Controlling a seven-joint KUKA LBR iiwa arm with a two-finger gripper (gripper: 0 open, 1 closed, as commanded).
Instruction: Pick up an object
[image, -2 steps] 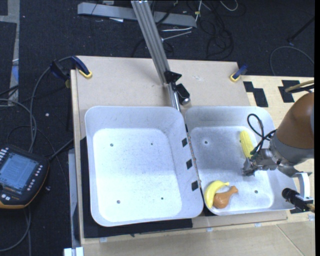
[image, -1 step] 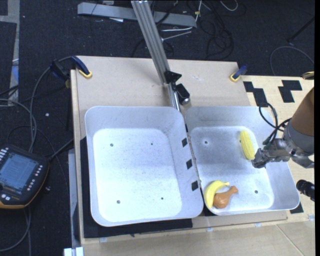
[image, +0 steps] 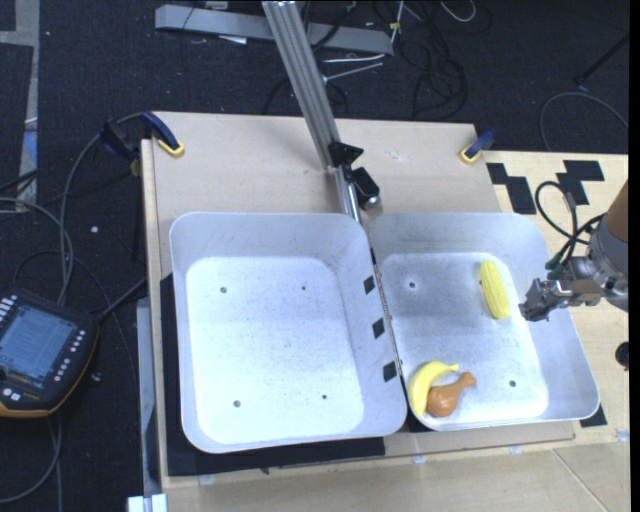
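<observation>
1. We see the gripper (image: 537, 300) hanging over the right rim of the right bin (image: 560, 350), at the 3 o'clock edge of the frame; we cannot tell how it is set, since it is small and dark here.

2. The corn (image: 494, 288) lies just beside it, toward 9 o'clock from the gripper, inside the right bin. Its long axis runs roughly 12 to 6 o'clock, tipped slightly toward 11.

3. We judge the corn the nearest pick: a short reach toward 9 o'clock and a descent would bring the gripper onto it, closing across its short width.

4. Two more things sit in the same bin at its 6 o'clock edge: a banana (image: 430, 377) curled against the front wall and a drumstick (image: 447, 394) touching it on the 4 o'clock side. They lie well apart from the gripper, toward 8 o'clock.

5. The left bin (image: 200, 300) holds nothing that we can make out.

6. Nothing is lifted yet; the pick is not yet made.
</observation>
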